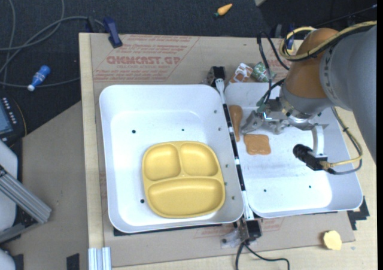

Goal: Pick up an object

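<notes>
In the right bin point(299, 197) a flat brown toast-like piece point(257, 143) lies near the left wall. A longer orange-brown piece point(235, 120) leans against that wall just behind it. My gripper point(262, 118) hangs low over the bin's back left part, right above the toast-like piece and beside the orange-brown one. I see nothing held in it. The grey arm with its orange band point(311, 65) covers the bin's back right. A black cable plug point(306, 155) sticks out beneath the wrist.
The left bin point(119, 113) bears a yellow divided plate point(182, 179). A small white-red packet point(242, 73) and a green item point(261, 71) sit at the right bin's back rim. A yellow lump point(331, 239) lies on the bench's front right corner.
</notes>
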{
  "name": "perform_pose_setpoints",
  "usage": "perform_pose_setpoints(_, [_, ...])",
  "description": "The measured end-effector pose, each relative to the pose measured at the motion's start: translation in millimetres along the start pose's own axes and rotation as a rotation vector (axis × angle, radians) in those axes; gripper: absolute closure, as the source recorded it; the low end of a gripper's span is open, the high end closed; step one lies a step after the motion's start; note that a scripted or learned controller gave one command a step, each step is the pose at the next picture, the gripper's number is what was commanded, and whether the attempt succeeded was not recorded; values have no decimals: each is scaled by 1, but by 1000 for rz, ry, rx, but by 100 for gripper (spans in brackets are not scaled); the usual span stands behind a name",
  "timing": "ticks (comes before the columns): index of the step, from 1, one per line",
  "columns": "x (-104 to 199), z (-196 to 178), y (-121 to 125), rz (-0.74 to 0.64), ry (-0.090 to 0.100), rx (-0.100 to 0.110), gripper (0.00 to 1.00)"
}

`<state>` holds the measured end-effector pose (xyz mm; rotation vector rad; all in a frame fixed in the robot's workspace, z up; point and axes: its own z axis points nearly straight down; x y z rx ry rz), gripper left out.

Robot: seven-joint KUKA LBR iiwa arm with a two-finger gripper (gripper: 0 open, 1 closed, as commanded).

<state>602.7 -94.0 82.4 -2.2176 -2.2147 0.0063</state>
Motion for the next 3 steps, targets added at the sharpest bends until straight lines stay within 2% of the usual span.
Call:
perform_pose_setpoints(2, [-3, -2, -48, 0, -1, -4, 0])
perform_pose_setpoints(3, [-2, -12, -46, 0, -2, -9, 100])
